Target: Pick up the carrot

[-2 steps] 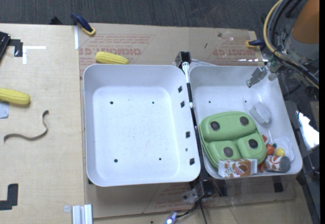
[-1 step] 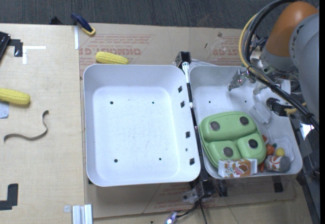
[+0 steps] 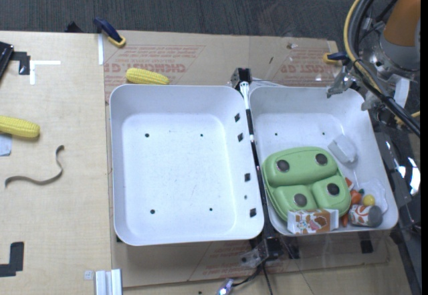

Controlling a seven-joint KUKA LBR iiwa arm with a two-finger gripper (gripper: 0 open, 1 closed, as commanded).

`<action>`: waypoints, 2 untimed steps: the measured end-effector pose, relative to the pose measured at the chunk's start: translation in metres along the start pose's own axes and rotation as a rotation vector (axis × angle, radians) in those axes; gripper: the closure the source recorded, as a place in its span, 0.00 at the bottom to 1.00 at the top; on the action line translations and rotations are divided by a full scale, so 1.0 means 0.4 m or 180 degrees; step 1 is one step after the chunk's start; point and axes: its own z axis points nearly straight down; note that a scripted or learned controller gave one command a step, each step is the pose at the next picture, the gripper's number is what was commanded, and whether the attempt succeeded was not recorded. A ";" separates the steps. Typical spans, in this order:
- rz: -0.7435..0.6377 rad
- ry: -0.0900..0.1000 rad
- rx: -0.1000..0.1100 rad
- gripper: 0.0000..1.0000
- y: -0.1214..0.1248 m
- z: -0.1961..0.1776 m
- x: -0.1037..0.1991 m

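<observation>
Carrot (image 3: 362, 199) in right bin (image 3: 294, 110), beside green tray (image 3: 304, 180)

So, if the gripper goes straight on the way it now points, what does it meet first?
Probably the bare floor of the right bin near its back wall. The gripper seems to point down there, but depth is unclear.

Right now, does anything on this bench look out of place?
Yes. Two corn cobs lie outside the bins: one on the cardboard behind the left bin, another at the bench's left edge. Everything else is crowded into the right bin's near corner.
</observation>
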 end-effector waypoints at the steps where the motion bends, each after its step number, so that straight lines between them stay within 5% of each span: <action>1: 0.0913 0.0002 0.0010 0.00 -0.081 0.240 0.199; 2: 0.0901 -0.0010 0.0005 1.00 -0.079 0.215 0.197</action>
